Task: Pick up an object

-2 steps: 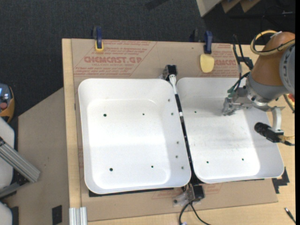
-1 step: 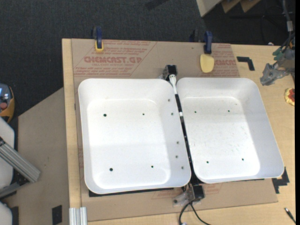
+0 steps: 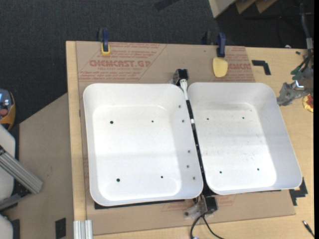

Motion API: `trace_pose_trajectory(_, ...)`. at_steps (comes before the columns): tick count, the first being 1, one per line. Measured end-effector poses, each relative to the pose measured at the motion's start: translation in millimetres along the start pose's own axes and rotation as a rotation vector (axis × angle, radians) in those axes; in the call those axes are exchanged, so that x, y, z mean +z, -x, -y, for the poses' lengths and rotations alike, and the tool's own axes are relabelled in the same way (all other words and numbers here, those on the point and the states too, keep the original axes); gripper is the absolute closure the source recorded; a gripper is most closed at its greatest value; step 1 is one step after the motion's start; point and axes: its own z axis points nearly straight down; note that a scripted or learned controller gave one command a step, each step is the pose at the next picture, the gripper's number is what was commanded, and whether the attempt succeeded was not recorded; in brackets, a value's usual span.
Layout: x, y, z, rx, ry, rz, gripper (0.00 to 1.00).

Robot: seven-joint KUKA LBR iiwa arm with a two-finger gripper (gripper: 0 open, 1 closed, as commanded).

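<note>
Reaching in at the view's right edge, a grey metal part [image 3: 292, 89] hangs just beside the far right corner of the right bin [image 3: 279, 133]. It may belong to the pincer, but too little of it is legible to be sure, and whether the pincer is released or clenched cannot be told. The step in hand is judged to be target selection, with no grasp yet begun. To do it well, the program should fix on one definite thing before descending, come down vertically with the wrist clear of the bin rims, and close only once the thing sits centred in the grasp. The floor of the right bin shows small dark dots and faint scuffing; the left bin [image 3: 92, 133] shows the same dots on plain white. The one candidate thing is a pale yellow lump [image 3: 220, 66] on the brown board [image 3: 124, 61] that covers the desk. It lies just beyond the far rim of the right bin, directly below a blue clamp [image 3: 221, 40], well to the left of the grey part. Whether it is a loose object or a clamp pad cannot be told.
</note>
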Motion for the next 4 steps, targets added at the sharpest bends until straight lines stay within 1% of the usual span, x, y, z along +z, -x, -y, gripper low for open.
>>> trace_pose_trajectory(1,-24.6,2.0,25.9,-0.001,0.002,0.000,1.00)
trace_pose_trajectory(2,8.2,-87.2,16.6,-0.009,-0.001,-0.003,1.00)
trace_pose_trajectory(3,-130.6,-81.6,-13.8,-0.004,0.022,0.006,1.00)
trace_pose_trajectory(4,-28.0,-126.6,-83.7,-0.007,-0.006,-0.003,1.00)
